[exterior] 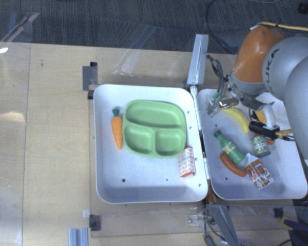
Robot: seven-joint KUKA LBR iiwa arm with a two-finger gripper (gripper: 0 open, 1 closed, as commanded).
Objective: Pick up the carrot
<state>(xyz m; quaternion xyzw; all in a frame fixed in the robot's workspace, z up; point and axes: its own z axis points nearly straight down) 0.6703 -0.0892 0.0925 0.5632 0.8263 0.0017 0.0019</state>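
In the camera view, two shallow white bins are seen side by side on the wooden table. The carrot, orange with a green top, is found in the left bin, lying flat along that bin's left side with its green end pointing away from the camera. It is placed just beside the left edge of a green divided plate, which occupies the middle of the same bin. A small red and white carton is set near the plate's lower right corner.

In the right bin, a banana, a green bottle, a sausage, a small can and a patterned packet are gathered.

The grey arm with its orange band is seen over the right bin's far end, well apart from the carrot. The gripper is located near the banana's upper end; whether its fingers are spread or closed cannot be told.
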